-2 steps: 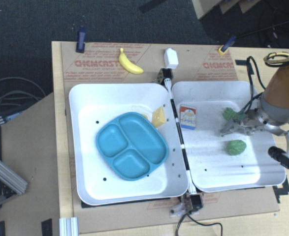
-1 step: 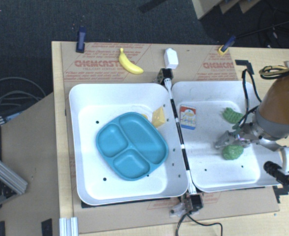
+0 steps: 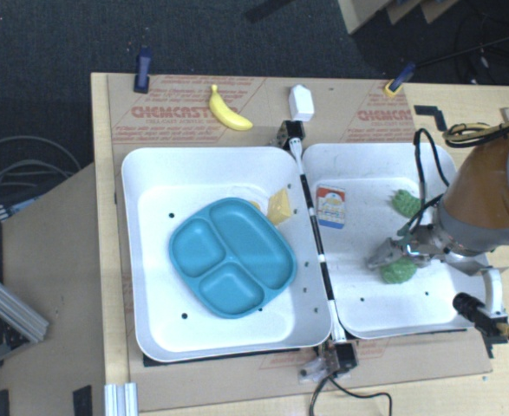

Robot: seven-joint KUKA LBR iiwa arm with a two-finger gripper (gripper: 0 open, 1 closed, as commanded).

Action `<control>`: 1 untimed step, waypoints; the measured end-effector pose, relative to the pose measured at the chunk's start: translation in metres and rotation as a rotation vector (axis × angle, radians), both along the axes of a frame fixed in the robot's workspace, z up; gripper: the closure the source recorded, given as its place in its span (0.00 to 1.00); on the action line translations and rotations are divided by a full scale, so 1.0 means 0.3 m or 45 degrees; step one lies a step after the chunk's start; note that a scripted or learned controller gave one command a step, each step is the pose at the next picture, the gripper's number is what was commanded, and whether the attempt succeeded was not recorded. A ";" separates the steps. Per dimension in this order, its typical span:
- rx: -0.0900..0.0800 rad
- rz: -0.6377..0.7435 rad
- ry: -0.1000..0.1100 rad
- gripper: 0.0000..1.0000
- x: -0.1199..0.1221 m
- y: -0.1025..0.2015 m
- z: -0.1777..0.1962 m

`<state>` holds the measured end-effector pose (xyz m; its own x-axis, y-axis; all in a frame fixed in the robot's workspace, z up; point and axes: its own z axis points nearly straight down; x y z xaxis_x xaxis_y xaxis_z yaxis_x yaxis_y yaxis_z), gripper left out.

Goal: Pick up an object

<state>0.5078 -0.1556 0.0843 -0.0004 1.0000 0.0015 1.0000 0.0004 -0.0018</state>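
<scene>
In the right bin, my gripper is down low near the middle, right over a small green leafy object that pokes out just below it. A second green object lies farther back, apart from the gripper. A small white carton with a red and blue label lies near the bin's left wall. The arm's grey wrist and orange band come in from the right.
The left bin holds a blue divided plate and a pale yellow piece at its back right. A yellow banana lies on the bench behind the bins. Black cables loop above the arm.
</scene>
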 end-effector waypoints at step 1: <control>-0.004 0.000 -0.013 1.00 0.010 -0.002 0.042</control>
<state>0.5109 -0.1563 0.0970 -0.0003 1.0000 -0.0018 1.0000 0.0003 0.0084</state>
